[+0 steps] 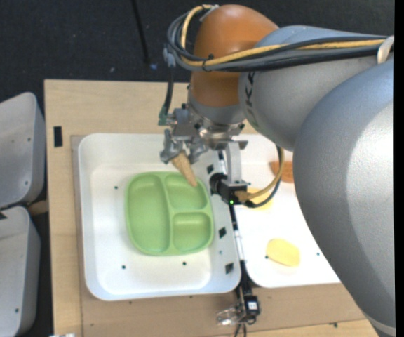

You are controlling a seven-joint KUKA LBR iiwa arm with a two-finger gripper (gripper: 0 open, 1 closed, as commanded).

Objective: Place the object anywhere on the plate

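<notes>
A green plate (156, 216) with three compartments lies in the left white bin (104, 258). My gripper (181, 159) hangs over the plate's upper right edge. A tan cone-shaped object (186, 170) sticks out from between its fingers, slanting down to the right, its tip over the plate's upper right compartment. The gripper is shut on this object.
The right bin (307, 276) holds a yellow object (283, 252) near its front and an orange object (285, 170) partly hidden by the arm. The grey arm covers most of the right side. Wooden bench edge runs around the bins.
</notes>
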